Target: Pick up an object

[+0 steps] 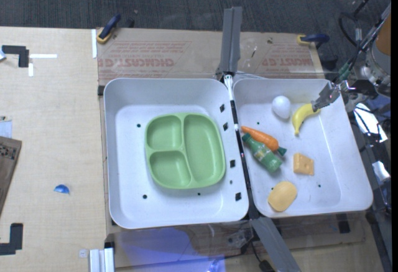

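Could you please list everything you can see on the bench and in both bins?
bins: 2, white, side by side on the bench
plate: 1, green with three compartments, in the left bin
ball: 1, white, far side of the right bin
banana: 1, yellow, right of the ball, its top end at the claw
carrot: 1, orange, right bin near the divider
bottle: 1, green, just below the carrot
cheese wedge: 1, yellow-orange, right of the bottle
potato-like lump: 1, yellow, near edge of the right bin
clamps: 2, blue, on the cardboard behind the bins
claw: 1, dark, reaching in from the right
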{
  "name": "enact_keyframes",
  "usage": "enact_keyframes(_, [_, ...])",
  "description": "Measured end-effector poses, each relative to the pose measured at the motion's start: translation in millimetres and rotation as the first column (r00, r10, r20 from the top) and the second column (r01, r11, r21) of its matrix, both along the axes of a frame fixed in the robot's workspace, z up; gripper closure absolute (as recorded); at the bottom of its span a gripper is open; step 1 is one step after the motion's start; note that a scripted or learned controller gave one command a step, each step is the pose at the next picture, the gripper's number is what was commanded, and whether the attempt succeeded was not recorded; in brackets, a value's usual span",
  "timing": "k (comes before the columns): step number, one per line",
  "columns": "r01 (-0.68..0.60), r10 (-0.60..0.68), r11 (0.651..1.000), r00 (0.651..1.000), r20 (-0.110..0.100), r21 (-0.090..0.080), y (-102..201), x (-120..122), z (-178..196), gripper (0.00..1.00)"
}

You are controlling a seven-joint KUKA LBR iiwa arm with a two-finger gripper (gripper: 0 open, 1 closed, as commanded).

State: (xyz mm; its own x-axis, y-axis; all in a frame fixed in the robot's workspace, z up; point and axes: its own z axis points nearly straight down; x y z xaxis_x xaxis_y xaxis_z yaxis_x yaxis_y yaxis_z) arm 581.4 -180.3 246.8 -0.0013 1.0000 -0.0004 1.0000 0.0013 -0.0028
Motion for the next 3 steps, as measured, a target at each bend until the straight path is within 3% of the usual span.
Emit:
enact_keyframes(1, [-0.023, 0.023, 1.000, 1.000, 0.005, -0.001, 7.6, 38.1, -153.7, 0.00])
enact_keyframes(2, [-0.022, 0.022, 1.000, 1.000, 0.003, -0.002, 7.0, 37.7, -145.1, 1.00])
enact_keyframes(3, [0.057, -0.057, 0.998, 0.998, 0.002, -0.001, 76.7, 70.3, -38.4, 1.00])
